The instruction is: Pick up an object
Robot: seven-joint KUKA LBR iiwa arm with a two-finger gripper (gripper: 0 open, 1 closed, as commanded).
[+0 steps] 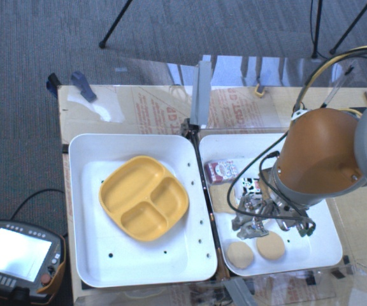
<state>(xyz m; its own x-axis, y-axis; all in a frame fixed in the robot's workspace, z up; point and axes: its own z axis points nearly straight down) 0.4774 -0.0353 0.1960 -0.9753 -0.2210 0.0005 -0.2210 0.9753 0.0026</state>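
Nearest, two tan round cookies [255,251] are seen lying side by side at the front of the right bin [333,250]. Just above them the gripper [252,225] is lowered; whether its fingers are spread cannot be told. Farther back lies a small red packet [222,170]. In the left bin [85,171] a yellow divided plate [144,197] is placed.

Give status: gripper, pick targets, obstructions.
Gripper low in right bin, above two tan round pieces. Nothing seen between fingers. Red packet behind; yellow tray in left bin.
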